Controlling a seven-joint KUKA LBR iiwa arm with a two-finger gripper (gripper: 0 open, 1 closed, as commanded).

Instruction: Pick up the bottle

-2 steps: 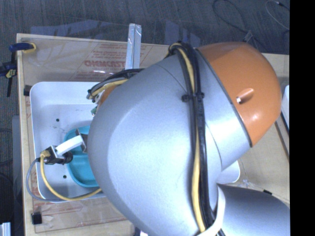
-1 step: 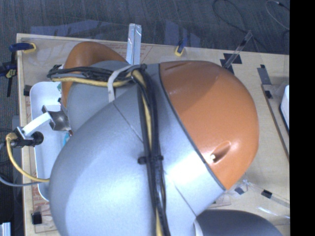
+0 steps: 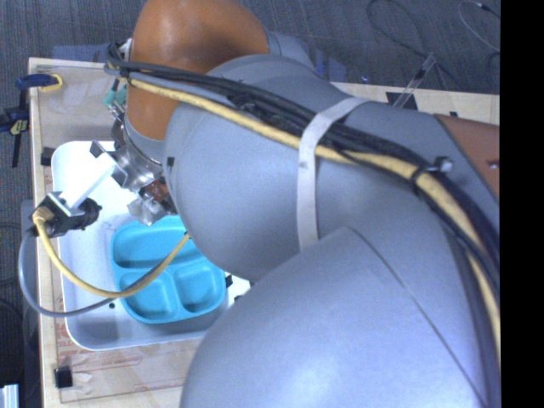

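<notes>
The big grey arm (image 3: 340, 228) with its orange band (image 3: 187, 49) reaches across from the right and covers most of both bins. My gripper (image 3: 140, 189) hangs low over the left white bin (image 3: 76, 228), just above the upper edge of a blue divided tray (image 3: 166, 279). The wrist's metal parts block the gripper's tips. The arm hides whatever lies beneath it.
The blue tray with three compartments lies in the left bin's near half. A yellow cable (image 3: 76, 274) loops from a black connector (image 3: 64, 215) across that bin. A blue clamp (image 3: 38, 82) sits at the bench's far left corner.
</notes>
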